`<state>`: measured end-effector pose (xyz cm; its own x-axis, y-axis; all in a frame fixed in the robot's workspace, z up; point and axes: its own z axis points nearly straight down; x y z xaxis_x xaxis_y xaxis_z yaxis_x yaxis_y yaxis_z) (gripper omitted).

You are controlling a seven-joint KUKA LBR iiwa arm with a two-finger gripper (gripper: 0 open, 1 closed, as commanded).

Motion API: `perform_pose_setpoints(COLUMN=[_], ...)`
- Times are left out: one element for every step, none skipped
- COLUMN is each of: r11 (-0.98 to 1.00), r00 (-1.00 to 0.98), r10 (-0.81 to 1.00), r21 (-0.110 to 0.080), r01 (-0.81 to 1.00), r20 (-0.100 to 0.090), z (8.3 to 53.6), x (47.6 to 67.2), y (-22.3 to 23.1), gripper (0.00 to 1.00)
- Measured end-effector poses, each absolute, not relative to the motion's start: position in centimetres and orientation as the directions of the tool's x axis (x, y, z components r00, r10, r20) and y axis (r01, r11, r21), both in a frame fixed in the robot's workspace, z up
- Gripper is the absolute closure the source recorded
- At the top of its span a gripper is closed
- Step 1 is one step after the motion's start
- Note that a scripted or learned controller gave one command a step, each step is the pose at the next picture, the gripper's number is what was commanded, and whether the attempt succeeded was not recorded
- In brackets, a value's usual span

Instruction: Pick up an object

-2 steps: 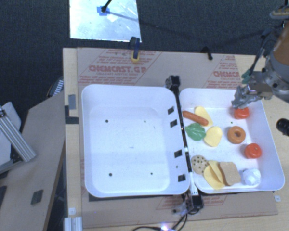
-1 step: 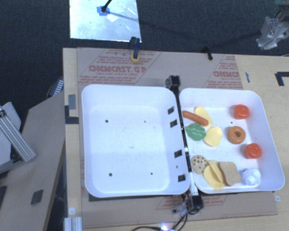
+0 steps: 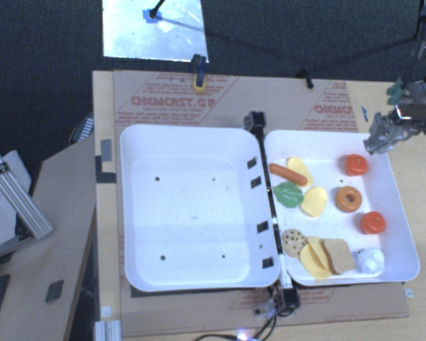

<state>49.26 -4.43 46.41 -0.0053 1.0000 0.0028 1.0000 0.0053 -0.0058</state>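
Camera view from above: two white bins are seen side by side on the counter (image 3: 163, 98). The left bin (image 3: 192, 204) is bare, while the right bin (image 3: 401, 226) is filled with play food. The gripper (image 3: 378, 142) is held over the right bin's far right corner, and whether it is spread or pressed together cannot be told. Nothing is seen gripped by it. A red tomato (image 3: 355, 165) lies just beside and slightly below it in the picture, apart from it. A donut (image 3: 348, 199) and a second tomato (image 3: 373, 223) are found nearer the front. A sausage (image 3: 287, 173), a green leaf (image 3: 289, 195), a cookie (image 3: 293, 242) and a bread slice (image 3: 339, 256) are spread toward the divider.
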Motion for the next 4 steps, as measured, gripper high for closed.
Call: perform_pose_setpoints(r11=[0.009, 0.012, 0.011, 0.005], r00=[-0.009, -0.012, -0.011, -0.005], r10=[1.000, 1.000, 1.000, 1.000], r21=[-0.014, 0.006, 0.008, 0.004], r01=[1.000, 1.000, 1.000, 1.000], r20=[0.002, 0.004, 0.006, 0.002], z=[31.1, 34.9, 41.5, 43.7], x=[52.2, 54.6, 48.5, 48.7], y=[2.2, 9.8, 14.7, 14.8], gripper=[1.00, 1.00, 1.00, 1.00])
